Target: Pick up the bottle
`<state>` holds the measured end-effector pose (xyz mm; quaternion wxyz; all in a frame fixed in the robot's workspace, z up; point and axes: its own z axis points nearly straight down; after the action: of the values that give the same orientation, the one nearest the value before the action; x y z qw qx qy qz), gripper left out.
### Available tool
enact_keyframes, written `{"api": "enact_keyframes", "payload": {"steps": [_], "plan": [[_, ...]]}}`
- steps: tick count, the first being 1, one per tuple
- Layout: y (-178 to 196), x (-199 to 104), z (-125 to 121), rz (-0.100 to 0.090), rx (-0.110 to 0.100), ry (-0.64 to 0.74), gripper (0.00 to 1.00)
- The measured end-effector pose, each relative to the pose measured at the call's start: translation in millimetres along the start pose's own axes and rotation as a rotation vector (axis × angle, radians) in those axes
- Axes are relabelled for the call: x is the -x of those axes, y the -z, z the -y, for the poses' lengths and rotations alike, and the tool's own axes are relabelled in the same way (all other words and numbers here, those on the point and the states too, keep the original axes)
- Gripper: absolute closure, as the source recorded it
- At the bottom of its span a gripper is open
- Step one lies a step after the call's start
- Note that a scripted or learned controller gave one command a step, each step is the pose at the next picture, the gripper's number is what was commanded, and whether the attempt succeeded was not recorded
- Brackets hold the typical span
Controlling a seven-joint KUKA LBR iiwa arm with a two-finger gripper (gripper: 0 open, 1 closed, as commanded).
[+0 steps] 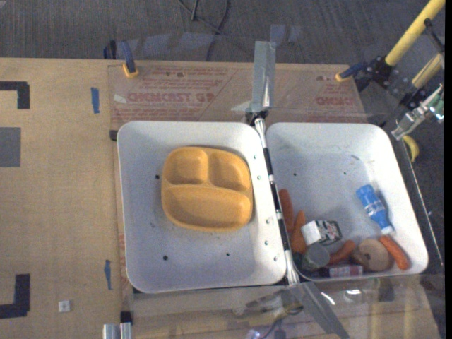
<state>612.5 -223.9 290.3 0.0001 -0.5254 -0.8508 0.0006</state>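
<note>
The bottle point(372, 205) is small and blue with a white label band. It lies on its side in the right part of the right bin point(318, 154), with its cap end pointing toward the bin's near right corner. Nothing rests on top of it, and it lies a little apart from the pile of items along the bin's near edge.
Near the bottle lie a brown round lump point(373, 255), an orange carrot piece point(395, 252), more carrot pieces point(286, 207), a white and black box point(322, 230) and a grey disc point(316, 254). The left bin point(141, 189) holds a yellow compartment tray point(207, 188). A yellow pole with clamps point(409, 41) stands at the far right.
</note>
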Motion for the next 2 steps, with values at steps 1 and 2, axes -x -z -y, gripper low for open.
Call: {"api": "enact_keyframes", "payload": {"steps": [1, 2], "plan": [[-0.2, 0.0, 0.1, 0.0, 0.0, 0.0, 0.0], [-131.2, -28.0, 53.7, -0.005, -0.004, -0.194, 0.0]]}}
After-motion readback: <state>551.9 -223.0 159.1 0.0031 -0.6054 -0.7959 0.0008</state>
